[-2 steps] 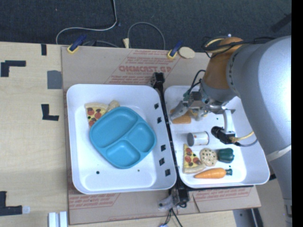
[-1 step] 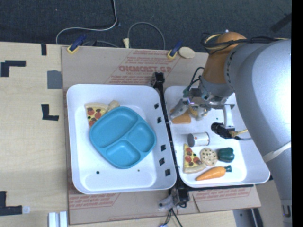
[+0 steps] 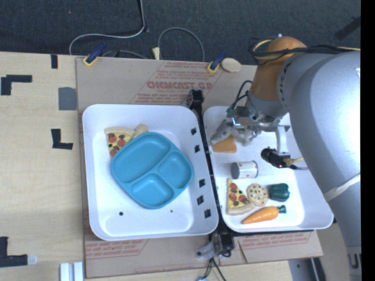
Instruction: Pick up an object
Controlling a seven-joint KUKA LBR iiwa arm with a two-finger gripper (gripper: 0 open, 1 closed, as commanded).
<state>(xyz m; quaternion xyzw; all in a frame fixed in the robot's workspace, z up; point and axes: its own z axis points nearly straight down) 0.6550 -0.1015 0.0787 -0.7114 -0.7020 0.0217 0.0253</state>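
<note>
gripper [image 3: 233,134] is seen low in right bin [image 3: 313,212], fingers closed on orange wedge [image 3: 224,146] | cylinder [image 3: 244,170], pizza slice [image 3: 235,196], cookie [image 3: 256,194], carrot [image 3: 261,215] are noted nearby | blue tray [image 3: 152,170] is seen in left bin [image 3: 96,174]

Right bin: an orange wedge [image 3: 224,146] lies near the top, a grey can [image 3: 244,170] on its side just below. Along the bottom sit a pizza slice [image 3: 235,196], a cookie [image 3: 256,194], a green pepper [image 3: 278,191] and a carrot [image 3: 262,215] lying flat.
</note>
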